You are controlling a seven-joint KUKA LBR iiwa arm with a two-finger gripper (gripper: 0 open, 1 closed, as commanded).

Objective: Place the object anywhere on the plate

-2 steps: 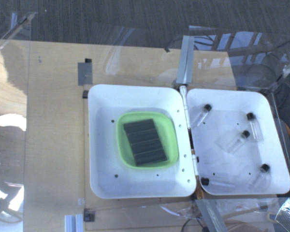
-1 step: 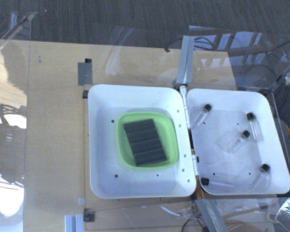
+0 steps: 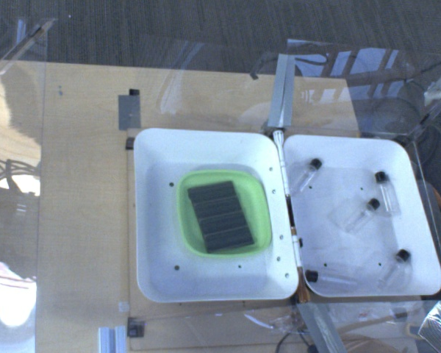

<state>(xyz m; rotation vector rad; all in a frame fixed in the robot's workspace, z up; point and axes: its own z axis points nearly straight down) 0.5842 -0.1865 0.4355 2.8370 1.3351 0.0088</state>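
Observation:
A dark grey ribbed rectangular block (image 3: 220, 216) lies flat on the square green plate (image 3: 186, 219), a little tilted. The plate sits in the middle of the left white bin (image 3: 154, 197). In the right white bin (image 3: 419, 256) lie several clear vials with black caps, one near the top left (image 3: 309, 172), one at the right (image 3: 386, 190) and one in the middle (image 3: 361, 213).
Two more vials lie low in the right bin, one at the front left (image 3: 325, 276) and one at the front right (image 3: 395, 267). A metal post (image 3: 281, 98) stands behind the seam between the bins. Bare wooden bench (image 3: 66, 197) stretches to the left.

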